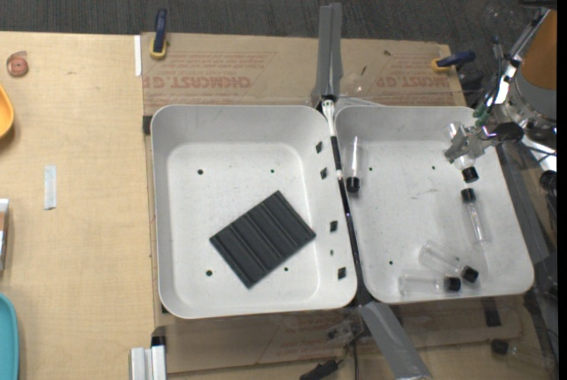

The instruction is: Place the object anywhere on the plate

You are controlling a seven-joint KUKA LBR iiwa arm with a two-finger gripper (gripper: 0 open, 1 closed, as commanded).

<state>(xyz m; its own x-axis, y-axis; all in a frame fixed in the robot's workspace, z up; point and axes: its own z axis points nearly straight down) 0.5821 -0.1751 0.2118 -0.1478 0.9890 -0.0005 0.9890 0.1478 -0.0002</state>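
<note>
A dark grey ribbed plate (263, 238) lies flat and turned at an angle in the left bin (177, 126). Several clear vials with black caps lie in the right bin (399, 126). One vial (352, 164) rests along the bin's left wall. Another vial (475, 214) lies near the right wall. Two more vials (438, 270) sit at the front right corner. My gripper (465, 152) hangs over the right bin's far right side, just above the black cap end of the vial by the right wall. I see nothing clearly held between its tips.
A grey metal bar (330, 50) stands at the back between the bins. Brown cardboard (239, 73) lies under the bins, held by clamps (159, 33). The wooden bench (71, 192) extends to the left with small items on it.
</note>
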